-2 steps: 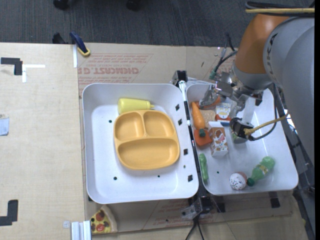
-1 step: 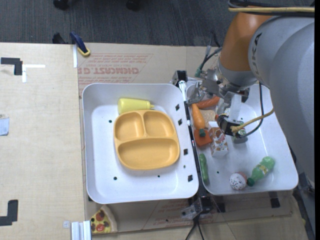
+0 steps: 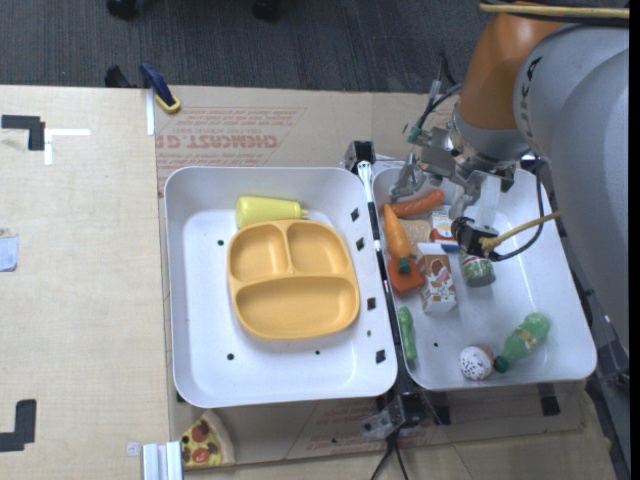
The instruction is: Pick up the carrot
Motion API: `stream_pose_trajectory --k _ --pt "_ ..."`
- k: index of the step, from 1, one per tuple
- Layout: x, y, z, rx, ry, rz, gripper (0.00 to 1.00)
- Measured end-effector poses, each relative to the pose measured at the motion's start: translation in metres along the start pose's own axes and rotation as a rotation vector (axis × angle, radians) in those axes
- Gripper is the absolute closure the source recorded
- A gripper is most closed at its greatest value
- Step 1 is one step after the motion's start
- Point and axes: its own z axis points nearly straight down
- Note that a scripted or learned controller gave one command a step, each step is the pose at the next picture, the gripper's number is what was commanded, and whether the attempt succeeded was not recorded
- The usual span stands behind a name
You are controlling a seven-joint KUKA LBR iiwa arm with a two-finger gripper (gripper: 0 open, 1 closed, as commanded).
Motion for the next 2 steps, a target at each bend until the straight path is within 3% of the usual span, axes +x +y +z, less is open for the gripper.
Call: stream_pose_trajectory --k 2 --pt "0.0106 -0.0106 0.0 0.001 0.0 0.299 0.0"
